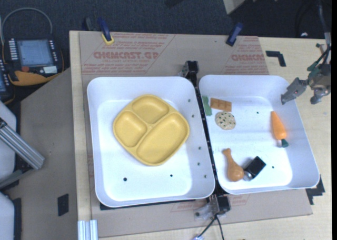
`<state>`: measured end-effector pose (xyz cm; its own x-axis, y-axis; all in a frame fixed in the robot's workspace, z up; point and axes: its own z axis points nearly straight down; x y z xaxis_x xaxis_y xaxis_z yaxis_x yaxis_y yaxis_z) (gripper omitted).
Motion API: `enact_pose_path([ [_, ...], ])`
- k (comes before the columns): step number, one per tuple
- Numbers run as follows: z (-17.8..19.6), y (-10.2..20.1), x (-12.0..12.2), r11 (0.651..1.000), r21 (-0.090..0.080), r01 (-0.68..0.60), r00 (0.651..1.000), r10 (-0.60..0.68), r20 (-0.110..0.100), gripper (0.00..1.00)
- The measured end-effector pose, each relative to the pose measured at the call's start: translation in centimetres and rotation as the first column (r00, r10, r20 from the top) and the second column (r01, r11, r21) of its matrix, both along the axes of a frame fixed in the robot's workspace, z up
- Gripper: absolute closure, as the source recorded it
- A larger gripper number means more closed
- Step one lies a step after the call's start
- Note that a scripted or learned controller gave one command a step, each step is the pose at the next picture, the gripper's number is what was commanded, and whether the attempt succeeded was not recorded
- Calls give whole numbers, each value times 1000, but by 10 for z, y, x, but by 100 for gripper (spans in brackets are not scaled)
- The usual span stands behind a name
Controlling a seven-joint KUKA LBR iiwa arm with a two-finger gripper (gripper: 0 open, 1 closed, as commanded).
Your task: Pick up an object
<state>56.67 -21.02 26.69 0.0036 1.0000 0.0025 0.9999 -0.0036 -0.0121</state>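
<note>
The right bin (295, 178) holds several small items. An orange carrot (278, 126) lies near its right wall. A round cookie (225, 121) and a tan wafer (220, 104) sit at the upper left, with a small green piece (207, 107) beside them. A drumstick (233, 165) and a black block (255, 167) lie at the front. My gripper (303, 96) hovers over the bin's upper right corner, above and right of the carrot. It is open, with nothing between its fingers.
The left bin (105, 181) holds a yellow divided plate (151, 128). A black clamp (190, 68) sits between the bins at the back. A pendant with a screen (32, 55) lies off the bench at the left.
</note>
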Motion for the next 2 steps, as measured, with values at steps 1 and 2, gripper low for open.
enact_pose_path([
  [1, 7, 1, 2, 1000, -3, -4, 1000, 4, 12, 0],
  [2, -43, 11, 0, 1000, -1, -4, 1000, 4, 7, 0],
])
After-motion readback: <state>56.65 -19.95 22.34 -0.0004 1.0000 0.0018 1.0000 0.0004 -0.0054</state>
